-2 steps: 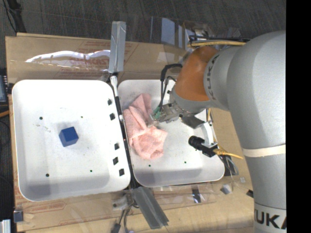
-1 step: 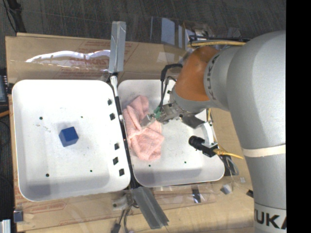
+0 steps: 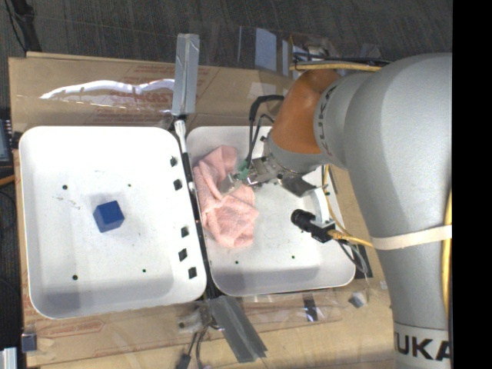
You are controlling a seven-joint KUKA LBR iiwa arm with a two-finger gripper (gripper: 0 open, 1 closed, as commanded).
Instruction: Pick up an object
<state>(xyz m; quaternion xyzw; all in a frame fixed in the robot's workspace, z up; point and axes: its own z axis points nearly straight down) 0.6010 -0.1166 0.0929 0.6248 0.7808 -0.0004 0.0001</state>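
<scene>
A crumpled pink cloth point(image 3: 225, 198) lies in the left half of the right bin point(image 3: 269, 279), close to the divider. A small blue cube point(image 3: 109, 215) rests in the left bin point(image 3: 92, 283). My gripper point(image 3: 240, 177) reaches in from the right and sits low over the upper right part of the pink cloth, its tip touching or just above the fabric. The grey arm with its orange band point(image 3: 300, 118) covers the bin's back right corner.
A metal divider with black clips point(image 3: 187, 206) runs between the two bins. A black cable fitting point(image 3: 307, 223) hangs over the right bin's right side. Cardboard point(image 3: 100, 91) lies behind the bins.
</scene>
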